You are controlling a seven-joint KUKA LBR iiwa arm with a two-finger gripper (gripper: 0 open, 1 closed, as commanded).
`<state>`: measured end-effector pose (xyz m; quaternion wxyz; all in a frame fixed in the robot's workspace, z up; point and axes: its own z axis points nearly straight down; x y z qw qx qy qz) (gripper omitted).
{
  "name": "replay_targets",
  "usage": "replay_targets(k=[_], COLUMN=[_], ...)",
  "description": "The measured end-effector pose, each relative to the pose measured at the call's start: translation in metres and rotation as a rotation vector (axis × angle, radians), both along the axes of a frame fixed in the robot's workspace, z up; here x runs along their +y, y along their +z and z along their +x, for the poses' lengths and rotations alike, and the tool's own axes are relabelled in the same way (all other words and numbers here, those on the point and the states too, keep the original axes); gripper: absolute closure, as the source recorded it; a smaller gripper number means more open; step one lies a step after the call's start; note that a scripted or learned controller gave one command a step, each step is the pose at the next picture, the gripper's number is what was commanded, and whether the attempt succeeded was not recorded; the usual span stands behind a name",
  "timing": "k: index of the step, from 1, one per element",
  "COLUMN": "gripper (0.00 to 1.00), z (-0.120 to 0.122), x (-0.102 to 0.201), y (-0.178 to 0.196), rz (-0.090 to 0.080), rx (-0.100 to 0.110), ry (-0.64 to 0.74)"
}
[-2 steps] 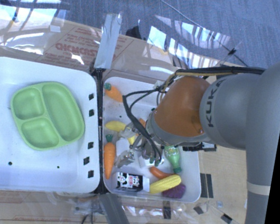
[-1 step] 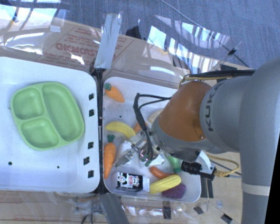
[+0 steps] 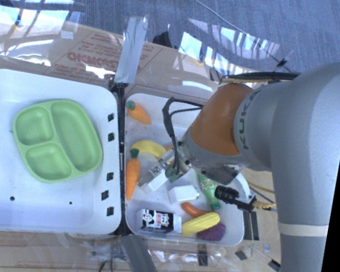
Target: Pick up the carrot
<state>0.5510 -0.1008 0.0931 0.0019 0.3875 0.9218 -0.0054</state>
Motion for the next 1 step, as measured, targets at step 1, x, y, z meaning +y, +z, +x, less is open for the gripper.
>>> replay_targets(k=[1], gripper=[0.00], z=[0.0401], x=[-0.0020], y=[0.0004], rz=[0.004], rx=[-0.003], ry=[-0.193])
